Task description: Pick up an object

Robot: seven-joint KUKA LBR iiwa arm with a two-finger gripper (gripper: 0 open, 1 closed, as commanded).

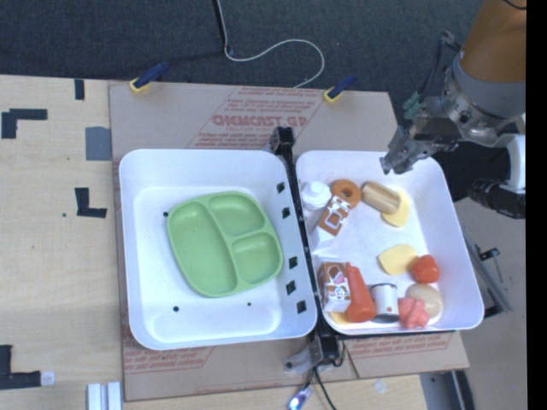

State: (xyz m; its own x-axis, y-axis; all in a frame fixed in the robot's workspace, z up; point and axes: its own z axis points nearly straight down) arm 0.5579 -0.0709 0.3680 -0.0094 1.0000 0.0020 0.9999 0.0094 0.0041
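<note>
The arm point(500, 41) reaches in from the right, its orange band uppermost and the grey wrist below it, slanting down and to the left. The end effector point(398, 161) hangs over the right bin's point(453, 229) upper right corner, its dark fingers pointing down and left, nothing visible between them.

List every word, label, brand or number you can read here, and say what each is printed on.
"CHEMCAST GP", red, seen upside down, on the cardboard sheet behind the bins; smaller red lines around it are too blurred to read.
Red print on the cardboard's front edge: too small to read.
Carton and second carton in the right bin: printing too blurred to read.
</note>
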